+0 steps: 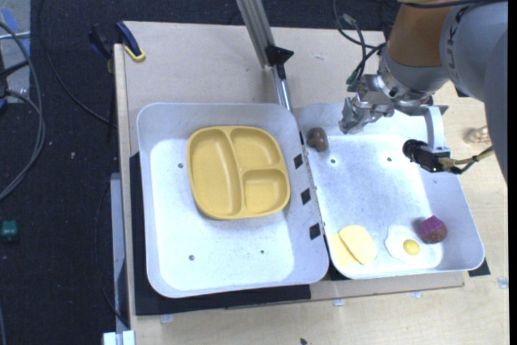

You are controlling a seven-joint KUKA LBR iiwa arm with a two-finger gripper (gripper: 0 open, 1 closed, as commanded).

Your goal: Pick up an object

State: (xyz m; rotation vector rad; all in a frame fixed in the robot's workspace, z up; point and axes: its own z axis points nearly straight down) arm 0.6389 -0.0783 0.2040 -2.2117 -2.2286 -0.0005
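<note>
The gripper [353,122] hovers at the 12 o'clock rim of the right bin [388,182]; whether it is apart or together cannot be told, and nothing is visibly held. The nearest candidate, a small brown rounded object [317,139], lies just beside it toward 9 o'clock, in the bin's far left corner. This position likely suits a descent onto that object. At 5 o'clock rest a yellow piece [356,244], a fried egg [403,243] and a purple item [432,229]. The left bin [161,254] holds a yellow divided plate [238,171].
</note>
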